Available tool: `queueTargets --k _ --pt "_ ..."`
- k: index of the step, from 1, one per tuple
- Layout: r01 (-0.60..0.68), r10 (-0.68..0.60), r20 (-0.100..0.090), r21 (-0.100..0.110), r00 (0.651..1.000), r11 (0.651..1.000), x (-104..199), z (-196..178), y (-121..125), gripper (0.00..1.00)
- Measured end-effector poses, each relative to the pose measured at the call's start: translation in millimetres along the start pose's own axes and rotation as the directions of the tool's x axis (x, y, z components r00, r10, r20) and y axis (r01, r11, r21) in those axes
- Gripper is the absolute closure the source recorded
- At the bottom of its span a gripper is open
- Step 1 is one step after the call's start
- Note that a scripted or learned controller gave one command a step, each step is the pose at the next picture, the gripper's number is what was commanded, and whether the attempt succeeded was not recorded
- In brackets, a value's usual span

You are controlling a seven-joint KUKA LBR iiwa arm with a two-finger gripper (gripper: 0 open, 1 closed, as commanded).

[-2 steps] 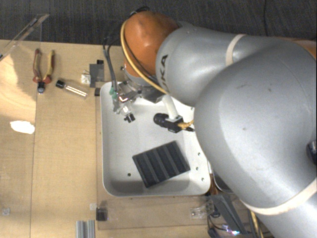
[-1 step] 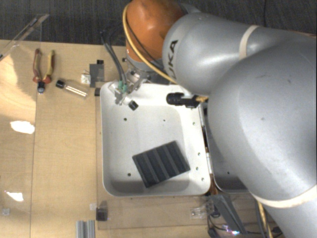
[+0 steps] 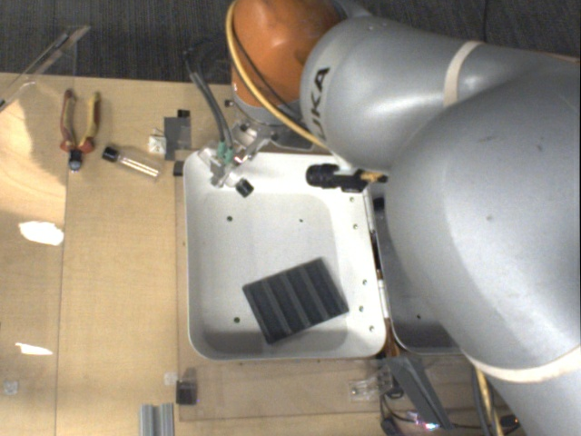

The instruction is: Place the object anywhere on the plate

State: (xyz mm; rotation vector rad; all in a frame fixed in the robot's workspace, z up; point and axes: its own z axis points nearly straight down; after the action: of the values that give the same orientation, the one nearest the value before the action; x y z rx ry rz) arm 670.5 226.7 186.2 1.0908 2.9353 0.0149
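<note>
- The dark ribbed slab (image 3: 295,300) lies flat on the floor of the left bin (image 3: 263,234), in the half of the bin toward the bottom of the view.
- It is turned at a slant to the bin walls, and its lower corner is near the bottom wall; I cannot tell if it touches that wall.
- Nothing rests on the slab and nothing touches it from above.
- The gripper (image 3: 229,166) is at the opposite end of the same bin, close to the top left corner, well apart from the slab.
- Whether the gripper is spread or pressed together I cannot tell, because it is small and blurred here, and I see nothing clearly held in it.
- The grey arm (image 3: 454,198) with its orange band (image 3: 272,34) comes in from the right and covers most of the right bin (image 3: 413,339).
- On the wooden bench (image 3: 109,289), to the left of the bins, lie pliers with red handles (image 3: 80,121) and, near them, a small clear tube with a black cap (image 3: 132,160).
- A small black block (image 3: 177,132) stands just outside the top left corner of the left bin.
- Another small black block (image 3: 186,391) sits on the bench below the bottom left corner of that bin.
</note>
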Motion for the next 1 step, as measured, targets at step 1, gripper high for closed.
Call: queueTargets --k 1 --pt "0.001 -0.001 0.003 -0.007 1.000 1.000 -0.4 -12.5 1.7 1.00"
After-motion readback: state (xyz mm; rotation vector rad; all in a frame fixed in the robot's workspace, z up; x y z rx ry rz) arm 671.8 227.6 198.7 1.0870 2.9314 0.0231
